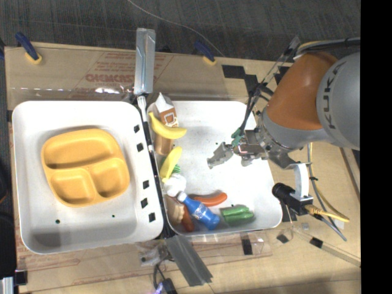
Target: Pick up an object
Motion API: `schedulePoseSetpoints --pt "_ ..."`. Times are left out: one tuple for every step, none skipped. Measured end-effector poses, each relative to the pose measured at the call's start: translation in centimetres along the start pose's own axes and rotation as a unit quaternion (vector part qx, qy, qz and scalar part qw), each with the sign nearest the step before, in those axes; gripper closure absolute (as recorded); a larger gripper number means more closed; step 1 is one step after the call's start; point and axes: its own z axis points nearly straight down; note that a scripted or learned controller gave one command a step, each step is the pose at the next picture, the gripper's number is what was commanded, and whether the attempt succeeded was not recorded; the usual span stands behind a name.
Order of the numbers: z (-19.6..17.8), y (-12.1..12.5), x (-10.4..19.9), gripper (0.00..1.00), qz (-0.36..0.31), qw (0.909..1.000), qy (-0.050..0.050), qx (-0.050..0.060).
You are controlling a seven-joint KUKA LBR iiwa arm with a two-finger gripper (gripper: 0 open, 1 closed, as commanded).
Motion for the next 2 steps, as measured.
schedulePoseSetpoints --pt "13.4 -3.3 3.6 0.0 -0.018 0.9998 0.0 -0.001" --pt "13.7 -1.3 0.3 0.0 0.023 0.9997 0.0 -0.001"
